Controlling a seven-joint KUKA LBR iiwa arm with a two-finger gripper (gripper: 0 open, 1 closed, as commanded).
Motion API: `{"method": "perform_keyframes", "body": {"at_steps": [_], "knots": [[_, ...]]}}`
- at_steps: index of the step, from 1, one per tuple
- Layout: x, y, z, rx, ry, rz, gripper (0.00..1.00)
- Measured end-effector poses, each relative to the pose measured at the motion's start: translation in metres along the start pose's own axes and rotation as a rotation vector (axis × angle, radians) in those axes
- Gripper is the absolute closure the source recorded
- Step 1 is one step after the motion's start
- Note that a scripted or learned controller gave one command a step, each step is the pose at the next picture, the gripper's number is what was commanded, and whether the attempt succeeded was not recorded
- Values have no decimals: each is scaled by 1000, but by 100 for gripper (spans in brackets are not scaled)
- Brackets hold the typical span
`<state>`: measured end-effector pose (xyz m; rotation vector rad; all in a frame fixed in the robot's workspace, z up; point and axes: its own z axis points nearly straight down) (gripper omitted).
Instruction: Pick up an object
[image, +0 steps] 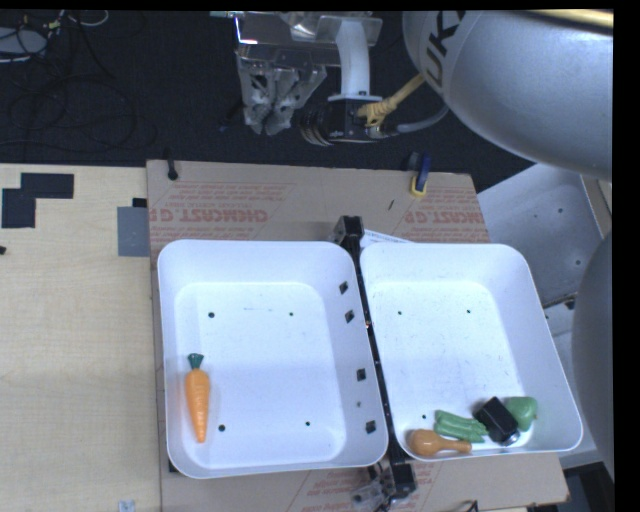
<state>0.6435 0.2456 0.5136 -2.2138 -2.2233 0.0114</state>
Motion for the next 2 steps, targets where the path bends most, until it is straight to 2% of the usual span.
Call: {"method": "perform_keyframes", "body": {"at_steps": [1, 2], "knots": [[-34, 0, 83, 5, -3, 7, 100], [-13, 0, -31, -15, 5, 1, 100]]}}
